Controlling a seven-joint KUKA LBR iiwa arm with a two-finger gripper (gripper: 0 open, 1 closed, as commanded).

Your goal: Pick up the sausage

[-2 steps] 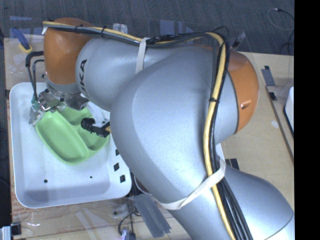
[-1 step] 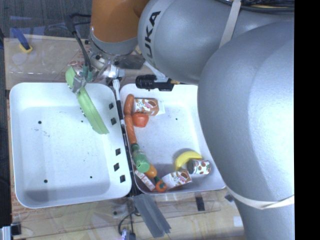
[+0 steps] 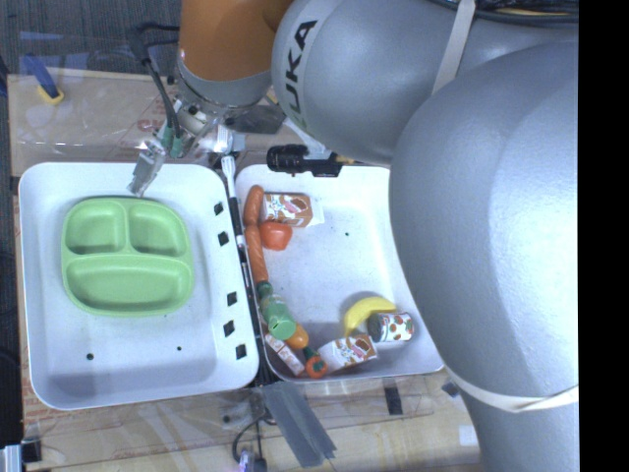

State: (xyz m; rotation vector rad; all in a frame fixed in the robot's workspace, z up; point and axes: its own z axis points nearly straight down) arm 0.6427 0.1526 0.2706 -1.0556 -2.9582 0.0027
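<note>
1. Camera view, looking down on both bins: the big grey arm [image 3: 472, 165] sweeps in from the right and covers much of the right bin [image 3: 334, 273], its orange band high at the top.
2. The gripper [image 3: 147, 173] hangs over the far rim of the left bin [image 3: 118, 362], just above the green divided plate [image 3: 126, 256]. Nothing sits between its fingers; whether they are spread or closed, I cannot tell from this angle.
3. The sausage [image 3: 254, 205] lies in the right bin, at the far left corner, tight against the wall between the bins, well apart from the gripper.
4. Just beside it: a small printed carton [image 3: 290, 208] and a red tomato [image 3: 276, 235] touching its near end.
5. Nearer the camera in that bin, a yellow banana [image 3: 366, 311], a small can [image 3: 393, 327] and a clutter of other toy foods along the left wall.
</note>
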